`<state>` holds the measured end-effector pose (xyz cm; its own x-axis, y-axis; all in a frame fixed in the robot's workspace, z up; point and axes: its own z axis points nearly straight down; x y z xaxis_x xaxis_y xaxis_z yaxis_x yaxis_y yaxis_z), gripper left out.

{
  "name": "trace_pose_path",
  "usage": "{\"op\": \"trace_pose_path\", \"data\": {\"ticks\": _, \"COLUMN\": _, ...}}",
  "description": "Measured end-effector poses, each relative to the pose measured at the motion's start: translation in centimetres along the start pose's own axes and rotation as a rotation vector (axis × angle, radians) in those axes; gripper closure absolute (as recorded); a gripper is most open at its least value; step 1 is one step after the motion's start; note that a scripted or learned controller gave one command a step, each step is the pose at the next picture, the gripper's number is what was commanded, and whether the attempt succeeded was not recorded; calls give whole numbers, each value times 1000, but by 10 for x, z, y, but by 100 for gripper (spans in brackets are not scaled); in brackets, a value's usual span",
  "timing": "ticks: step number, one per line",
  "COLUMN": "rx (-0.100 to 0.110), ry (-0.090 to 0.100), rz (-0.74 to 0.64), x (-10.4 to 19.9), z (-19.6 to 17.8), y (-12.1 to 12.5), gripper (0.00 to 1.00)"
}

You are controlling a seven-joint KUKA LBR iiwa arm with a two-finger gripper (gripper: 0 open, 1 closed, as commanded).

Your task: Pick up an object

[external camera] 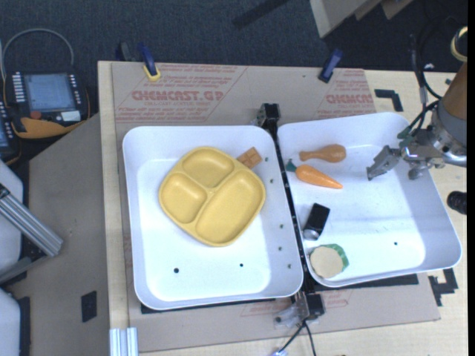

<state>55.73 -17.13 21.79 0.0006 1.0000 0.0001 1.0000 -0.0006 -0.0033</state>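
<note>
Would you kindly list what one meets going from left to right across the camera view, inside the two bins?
Yellow divided plate → small brown block → black object → gripper, over the right bin.

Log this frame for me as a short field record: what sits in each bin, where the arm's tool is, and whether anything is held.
left bin: yellow three-compartment plastic plate; small brown block at the plate's far right edge
right bin: tan toy drumstick, orange toy carrot, small black rectangular block, round cream and green piece
tool: over the right bin's far right part, apart from all four items
held: nothing visible between its fingers
task state: no object picked up yet
</note>
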Motion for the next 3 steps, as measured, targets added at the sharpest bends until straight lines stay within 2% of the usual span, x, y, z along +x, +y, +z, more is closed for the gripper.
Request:
{"op": "trace_pose_path", "data": {"ticks": 1, "rx": -4, "ry": -1, "rz": -1, "x": 0, "z": -2, "y": 1, "gripper": 0}}
{"op": "trace_pose_path", "data": {"ticks": 3, "rx": -2, "ry": -1, "rz": -1, "x": 0, "z": 119, "y": 7, "gripper": 0}}
